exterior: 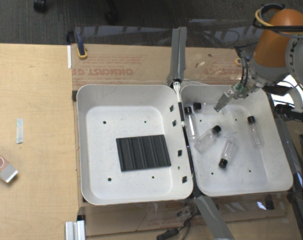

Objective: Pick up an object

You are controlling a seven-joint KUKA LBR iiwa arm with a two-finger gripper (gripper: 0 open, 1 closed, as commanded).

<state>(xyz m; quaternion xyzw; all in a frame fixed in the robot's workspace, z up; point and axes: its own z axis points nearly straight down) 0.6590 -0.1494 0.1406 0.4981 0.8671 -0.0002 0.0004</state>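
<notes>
Camera view: my pincer [222,103] over the right bin [271,184], back left part.
Item: pincer, grey; nothing seen between it, and I cannot tell how wide it stands. Items: four clear vials with black caps lying in the right bin, nearest [207,136] just below the pincer, apart from it. Item: black ridged mat [143,152], flat in left bin [91,184].

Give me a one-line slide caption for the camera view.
KUKA arm's gripper hovers over the right bin of clear black-capped vials; left bin holds a black ribbed pad.
</notes>
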